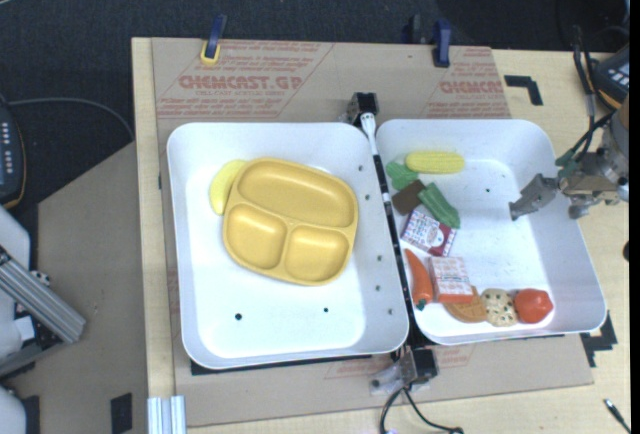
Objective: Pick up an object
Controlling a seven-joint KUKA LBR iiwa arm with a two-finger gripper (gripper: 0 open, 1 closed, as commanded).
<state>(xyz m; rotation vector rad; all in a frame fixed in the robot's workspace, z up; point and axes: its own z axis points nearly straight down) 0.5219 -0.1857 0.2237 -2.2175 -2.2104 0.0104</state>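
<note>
The right bin [520, 252] holds small toy foods. A yellow corn cob [434, 162] lies at its back, with green pieces [428, 194] just in front of it. Further forward come a red packet [428, 232], an orange carrot [420, 279], a white-and-red packet [452, 274], a cookie [496, 306] and a red tomato [534, 303]. My gripper [553, 201] hangs over the bin's right side, open with nothing between its fingers. It is well to the right of the foods.
The left bin [200, 312] holds a yellow divided plate [290, 220] with a yellow piece [224, 184] tucked under its left edge. Blue and yellow clamps [212, 44] sit on the board's far edge. Cables hang at the right.
</note>
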